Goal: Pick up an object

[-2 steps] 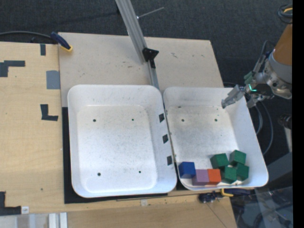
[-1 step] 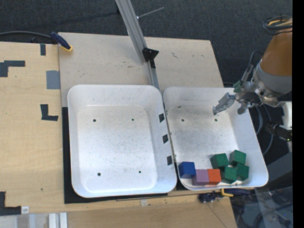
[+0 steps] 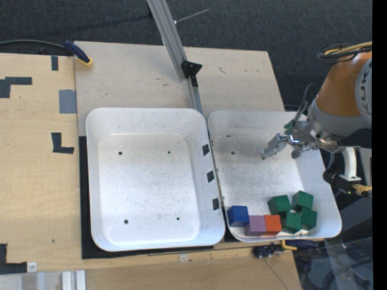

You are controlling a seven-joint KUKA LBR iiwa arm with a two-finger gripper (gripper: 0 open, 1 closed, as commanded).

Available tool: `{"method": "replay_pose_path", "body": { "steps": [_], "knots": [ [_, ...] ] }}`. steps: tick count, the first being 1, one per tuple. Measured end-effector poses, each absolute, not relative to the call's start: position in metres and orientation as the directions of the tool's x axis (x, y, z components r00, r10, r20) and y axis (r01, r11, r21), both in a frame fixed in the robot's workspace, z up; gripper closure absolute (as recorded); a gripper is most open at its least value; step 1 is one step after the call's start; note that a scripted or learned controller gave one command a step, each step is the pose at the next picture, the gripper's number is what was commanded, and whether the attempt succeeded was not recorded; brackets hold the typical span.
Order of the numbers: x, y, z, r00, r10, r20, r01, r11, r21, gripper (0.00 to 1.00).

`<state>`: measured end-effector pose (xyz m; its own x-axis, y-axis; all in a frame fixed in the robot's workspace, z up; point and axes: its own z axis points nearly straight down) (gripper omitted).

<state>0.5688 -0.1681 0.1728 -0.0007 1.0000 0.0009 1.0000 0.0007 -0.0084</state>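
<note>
1. Task objects: a cluster of small blocks lies in the near right corner of the right bin [image 3: 254, 132]. It comprises a blue block [image 3: 238, 215], a purple block [image 3: 257, 224], an orange block [image 3: 273, 223] and several green blocks [image 3: 294, 210]. All appear roughly cube-shaped with matt, solid colour. The green ones are packed together, some touching; their exact count cannot be told.
2. The blue, purple and orange blocks form a short row along the bin's near wall, the blue one nearest the divide between the two bins. The green blocks sit just beside the orange one, toward the bin's right wall.
3. Edges: the cluster is crowded against the near rim and the right corner, so those blocks have walls close on two sides. The blue block has open floor on its far side.
4. Open room: the rest of the right bin's floor is bare white, speckled with dark marks. The left bin [image 3: 145, 132] shows the same bare, speckled floor.
5. The gripper [image 3: 273, 147] hangs over the middle of the right bin, toward its right side, reaching in from the right.
6. Fingers: they look spread apart, with nothing between them.
7. Relation: the blocks lie well apart from the gripper, nearer the camera, none touching it.
8. The desk [image 3: 36, 162] around the bins is light wood.
</note>
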Motion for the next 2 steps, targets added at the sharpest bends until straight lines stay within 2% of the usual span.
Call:
{"method": "replay_pose_path", "body": {
  "steps": [1,2],
  "knots": [
    [0.574,-0.164,0.112,-0.002,1.0,0.001,1.0,0.002,-0.008,0.0],
    [0.576,-0.164,0.125,-0.003,1.0,0.001,1.0,0.003,-0.002,1.0]
  ]
}}
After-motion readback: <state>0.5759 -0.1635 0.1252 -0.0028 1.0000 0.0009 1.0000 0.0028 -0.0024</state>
